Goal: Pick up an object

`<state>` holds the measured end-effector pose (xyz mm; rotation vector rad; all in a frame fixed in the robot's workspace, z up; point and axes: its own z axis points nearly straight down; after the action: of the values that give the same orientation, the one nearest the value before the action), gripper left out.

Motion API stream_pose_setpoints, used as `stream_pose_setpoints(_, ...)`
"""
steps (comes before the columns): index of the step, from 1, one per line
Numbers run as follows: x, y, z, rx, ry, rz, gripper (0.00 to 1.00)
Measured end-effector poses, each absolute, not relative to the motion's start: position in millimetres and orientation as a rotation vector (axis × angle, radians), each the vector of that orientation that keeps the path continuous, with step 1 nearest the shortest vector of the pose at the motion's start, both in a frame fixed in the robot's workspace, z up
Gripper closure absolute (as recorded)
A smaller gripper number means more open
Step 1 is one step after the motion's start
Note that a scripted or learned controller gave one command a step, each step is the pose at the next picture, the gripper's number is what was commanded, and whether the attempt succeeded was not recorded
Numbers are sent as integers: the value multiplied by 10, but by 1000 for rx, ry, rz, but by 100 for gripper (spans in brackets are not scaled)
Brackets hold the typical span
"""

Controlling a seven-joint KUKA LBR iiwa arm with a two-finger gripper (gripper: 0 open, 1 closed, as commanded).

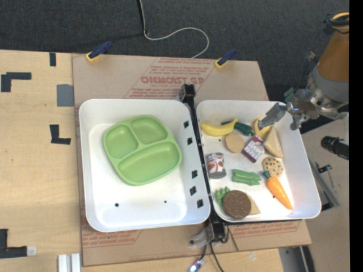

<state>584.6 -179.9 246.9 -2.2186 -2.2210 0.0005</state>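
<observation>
camera view shows the hand (276,113) over the right bin's (303,157) upper right, its grip state cannot be told, with the nearest candidate, a yellow wedge (262,130), just below-left, beside the bread slice (274,143).

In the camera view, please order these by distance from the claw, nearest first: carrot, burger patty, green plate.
From the claw at the right bin's far edge:
1. Carrot, right bin, near-right side.
2. Burger patty, right bin, near edge.
3. Green plate, left bin.
</observation>
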Motion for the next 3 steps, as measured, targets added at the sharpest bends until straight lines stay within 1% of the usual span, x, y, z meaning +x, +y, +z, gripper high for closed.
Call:
stream_pose_setpoints(1, 5160, -1616, 2309, -2219, -2215, 6, 0)
stream_pose_setpoints(2, 4823, -1348, 2953, -2218, -2223, 0, 0)
stream_pose_setpoints(3, 4838, -1352, 3026, -2217, -2223, 3, 100)
